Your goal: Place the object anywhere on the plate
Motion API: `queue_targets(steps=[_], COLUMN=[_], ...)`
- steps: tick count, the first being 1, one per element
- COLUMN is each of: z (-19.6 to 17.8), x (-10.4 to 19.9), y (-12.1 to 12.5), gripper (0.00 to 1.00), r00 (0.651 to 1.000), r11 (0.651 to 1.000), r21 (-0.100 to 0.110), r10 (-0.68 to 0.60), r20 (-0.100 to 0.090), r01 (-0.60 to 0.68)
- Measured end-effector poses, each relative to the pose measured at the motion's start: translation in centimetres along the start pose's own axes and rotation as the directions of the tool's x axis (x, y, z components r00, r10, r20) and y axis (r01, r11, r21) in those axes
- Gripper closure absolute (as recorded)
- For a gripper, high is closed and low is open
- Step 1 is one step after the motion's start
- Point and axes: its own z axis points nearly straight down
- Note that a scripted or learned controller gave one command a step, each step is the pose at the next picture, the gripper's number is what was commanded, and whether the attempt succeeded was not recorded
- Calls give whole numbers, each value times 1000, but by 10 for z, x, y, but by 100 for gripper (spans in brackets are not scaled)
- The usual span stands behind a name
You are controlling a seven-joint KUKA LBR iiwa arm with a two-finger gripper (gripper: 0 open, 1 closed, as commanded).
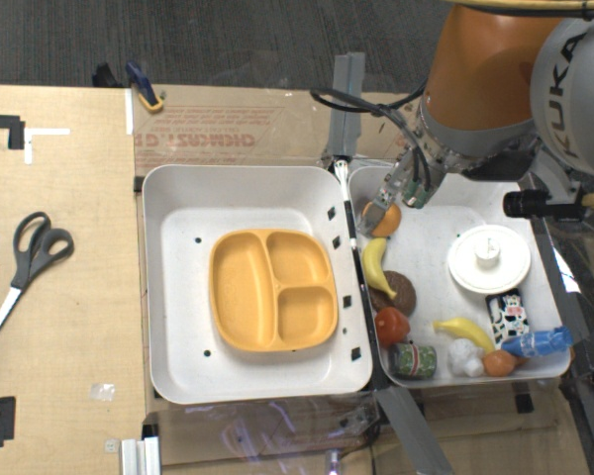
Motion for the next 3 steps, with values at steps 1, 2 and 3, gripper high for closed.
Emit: queue_targets(steps=[1,2,3], z=[63,63,63], x=[46,45,45], y=[51,51,51], gripper=[100,0,0], r00=[991,991,991], r11=[991,991,991], r21=[-2,-2,-2], r10=[-136,-135,-135], r20=[-2,-2,-2], r01=[136,135,135])
